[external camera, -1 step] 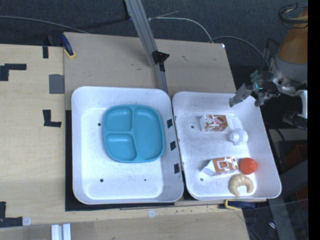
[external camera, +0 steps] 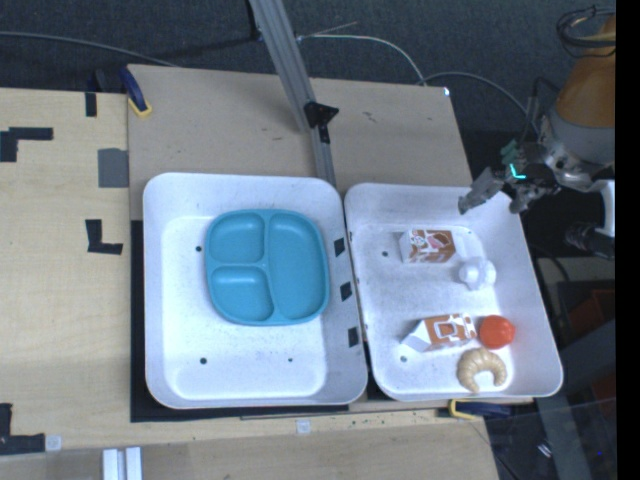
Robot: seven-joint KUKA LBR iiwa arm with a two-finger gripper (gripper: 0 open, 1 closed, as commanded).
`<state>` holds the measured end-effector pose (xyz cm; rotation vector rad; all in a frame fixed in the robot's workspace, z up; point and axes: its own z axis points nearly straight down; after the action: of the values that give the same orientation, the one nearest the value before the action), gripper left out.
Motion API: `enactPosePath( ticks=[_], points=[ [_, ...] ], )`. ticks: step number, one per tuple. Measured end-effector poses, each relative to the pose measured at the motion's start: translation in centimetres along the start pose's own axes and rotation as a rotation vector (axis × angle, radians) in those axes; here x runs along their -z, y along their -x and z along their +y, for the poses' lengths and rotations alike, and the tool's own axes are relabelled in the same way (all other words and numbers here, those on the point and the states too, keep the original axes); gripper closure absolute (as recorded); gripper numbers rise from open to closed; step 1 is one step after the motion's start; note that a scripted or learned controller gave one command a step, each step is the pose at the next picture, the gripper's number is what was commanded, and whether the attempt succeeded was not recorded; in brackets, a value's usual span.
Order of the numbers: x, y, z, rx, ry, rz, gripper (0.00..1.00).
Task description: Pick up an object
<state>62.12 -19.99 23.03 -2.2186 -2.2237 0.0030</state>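
Pincer [external camera: 493,194]: hung over right bin's [external camera: 372,268] far-right rim; I couldn't tell its state.
Targets: cartons [external camera: 430,246], ball [external camera: 497,331], croissant [external camera: 483,368] lay there, unpicked.
Left bin [external camera: 170,268]: held blue tray [external camera: 267,267].

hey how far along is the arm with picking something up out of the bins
Nothing looks picked yet. The end effector sits above the right bin's upper right rim, with nothing visible between its fingers. The two small cartons, white object, red ball and croissant all lie in that bin. Left to do: descend, grasp one, lift.
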Motion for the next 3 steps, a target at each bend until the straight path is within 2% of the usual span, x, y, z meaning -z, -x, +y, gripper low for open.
enactPosePath(
  ticks=[2,3],
  points=[
    [-9.9,-0.7,1.1,0.000,-0.005,0.001,0.00],
    [-11.6,-0.6,1.7,0.001,0.020,-0.005,0.00]
  ],
)
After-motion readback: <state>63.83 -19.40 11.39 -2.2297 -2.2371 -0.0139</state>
